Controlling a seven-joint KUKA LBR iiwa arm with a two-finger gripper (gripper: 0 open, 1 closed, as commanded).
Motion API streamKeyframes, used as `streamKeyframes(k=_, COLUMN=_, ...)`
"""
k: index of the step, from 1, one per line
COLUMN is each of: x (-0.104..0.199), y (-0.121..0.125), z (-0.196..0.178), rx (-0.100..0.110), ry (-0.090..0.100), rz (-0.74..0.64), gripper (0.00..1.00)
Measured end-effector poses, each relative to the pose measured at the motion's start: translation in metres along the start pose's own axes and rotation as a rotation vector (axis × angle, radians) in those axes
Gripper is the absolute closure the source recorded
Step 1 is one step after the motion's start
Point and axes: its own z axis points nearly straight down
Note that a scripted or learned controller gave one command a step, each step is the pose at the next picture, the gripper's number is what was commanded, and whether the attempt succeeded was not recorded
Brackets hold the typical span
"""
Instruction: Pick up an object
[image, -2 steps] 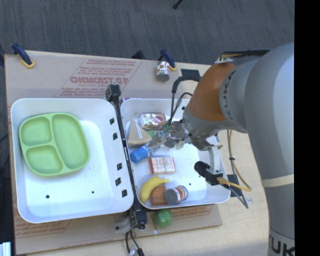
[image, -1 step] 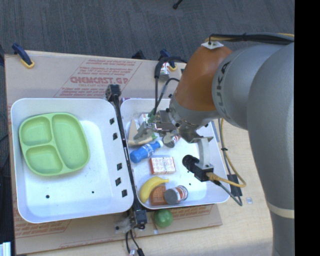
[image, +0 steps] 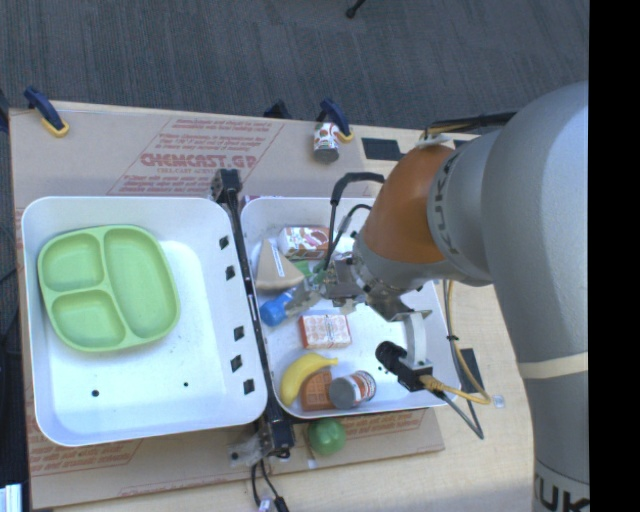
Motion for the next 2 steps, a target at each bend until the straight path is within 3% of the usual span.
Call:
streamKeyframes(k=1, x=-0.003, y=-0.018, z=0.039, rx=-0.019, ry=-0.003, rz=-0.003, gripper=0.0)
streamKeyframes(k=2, x=-0.005, y=-0.016, z=0.028, rx=-0.022, ry=-0.007, rz=-0.007, gripper=1.0)
